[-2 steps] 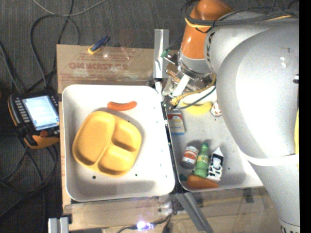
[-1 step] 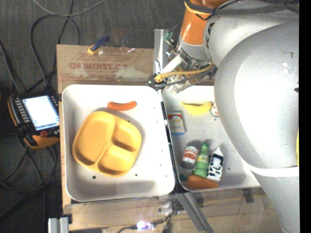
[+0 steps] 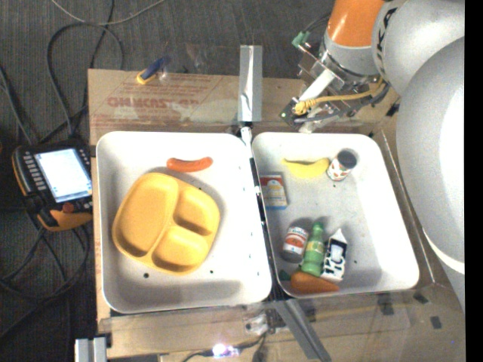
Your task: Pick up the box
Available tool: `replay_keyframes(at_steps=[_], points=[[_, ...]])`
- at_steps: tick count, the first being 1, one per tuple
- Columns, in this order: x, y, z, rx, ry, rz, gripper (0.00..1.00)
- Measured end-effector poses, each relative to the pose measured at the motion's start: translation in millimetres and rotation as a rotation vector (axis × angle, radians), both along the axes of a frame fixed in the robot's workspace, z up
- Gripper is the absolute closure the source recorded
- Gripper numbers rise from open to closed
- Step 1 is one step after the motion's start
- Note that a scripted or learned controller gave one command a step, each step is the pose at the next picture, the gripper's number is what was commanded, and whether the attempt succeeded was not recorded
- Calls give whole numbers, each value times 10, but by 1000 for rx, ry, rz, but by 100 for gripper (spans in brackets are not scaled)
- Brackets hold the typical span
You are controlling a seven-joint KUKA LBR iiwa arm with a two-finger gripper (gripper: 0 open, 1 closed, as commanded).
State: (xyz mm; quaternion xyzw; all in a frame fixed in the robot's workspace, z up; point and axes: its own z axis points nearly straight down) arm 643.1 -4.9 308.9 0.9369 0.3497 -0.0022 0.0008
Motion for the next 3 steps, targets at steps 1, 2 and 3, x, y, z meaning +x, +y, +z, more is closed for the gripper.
replay_keyframes(at_steps=[1,2,3], points=[[176,624,-1269,2,3,-74,100],[-94,504,-590,-1,0,108,100],[-145,-113,-798,1,2,-268,100]])
